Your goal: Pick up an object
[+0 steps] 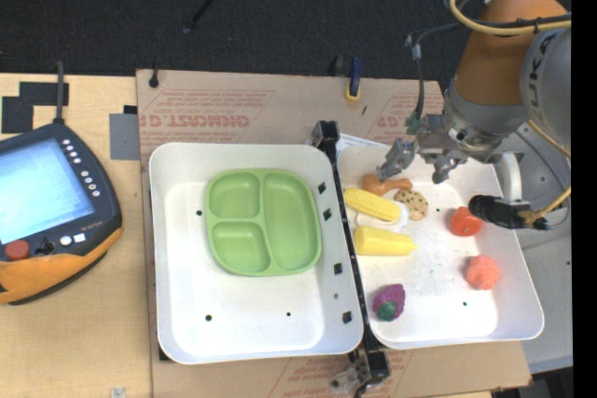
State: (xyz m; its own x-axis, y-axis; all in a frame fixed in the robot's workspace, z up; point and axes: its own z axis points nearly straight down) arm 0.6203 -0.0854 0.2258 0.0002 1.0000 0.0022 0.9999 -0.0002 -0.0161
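My gripper (pixel 422 165) hangs over the back of the right bin (pixel 508 317), open, with nothing between its fingers. Just below its left finger lies an orange-brown piece (pixel 381 183), and beside that a speckled cookie (pixel 411 203). A yellow corn cob (pixel 371 203) and a yellow wedge (pixel 382 243) lie along the bin's left side. A red tomato-like ball (pixel 463 222) and a pink-orange lump (pixel 482 271) sit to the right. A purple bunch of grapes (pixel 390 301) rests near the front.
The left bin (pixel 187 312) holds a green divided plate (pixel 262 222). A black divider with clips (pixel 338 228) runs between the bins. A teach pendant (pixel 51 200) lies on the bench at the far left.
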